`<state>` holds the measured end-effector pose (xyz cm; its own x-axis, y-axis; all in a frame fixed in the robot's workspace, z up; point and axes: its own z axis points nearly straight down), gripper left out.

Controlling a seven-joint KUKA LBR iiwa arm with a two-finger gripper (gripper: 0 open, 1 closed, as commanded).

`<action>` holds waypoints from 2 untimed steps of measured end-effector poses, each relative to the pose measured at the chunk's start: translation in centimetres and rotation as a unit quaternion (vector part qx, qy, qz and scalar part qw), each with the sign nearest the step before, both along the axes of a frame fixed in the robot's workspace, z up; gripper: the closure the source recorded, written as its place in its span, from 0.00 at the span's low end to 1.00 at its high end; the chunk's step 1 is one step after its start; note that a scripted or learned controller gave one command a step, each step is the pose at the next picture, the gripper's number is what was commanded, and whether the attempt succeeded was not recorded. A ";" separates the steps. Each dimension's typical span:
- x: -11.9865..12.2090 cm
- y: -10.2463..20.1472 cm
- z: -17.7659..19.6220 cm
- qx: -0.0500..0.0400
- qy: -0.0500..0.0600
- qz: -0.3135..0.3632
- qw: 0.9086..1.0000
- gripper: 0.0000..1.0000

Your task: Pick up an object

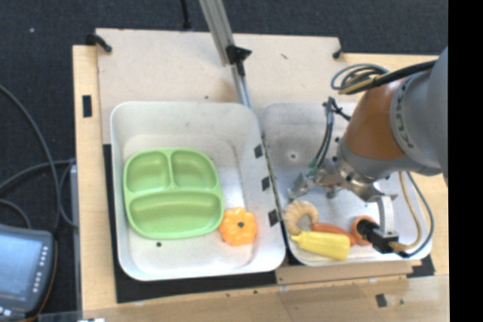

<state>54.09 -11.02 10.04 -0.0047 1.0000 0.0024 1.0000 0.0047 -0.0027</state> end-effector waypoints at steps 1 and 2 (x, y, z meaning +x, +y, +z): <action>-0.9 -0.3 7.3 -0.002 -0.006 -0.001 1.000 0.00; -4.8 8.6 10.2 0.001 -0.003 0.002 1.000 0.00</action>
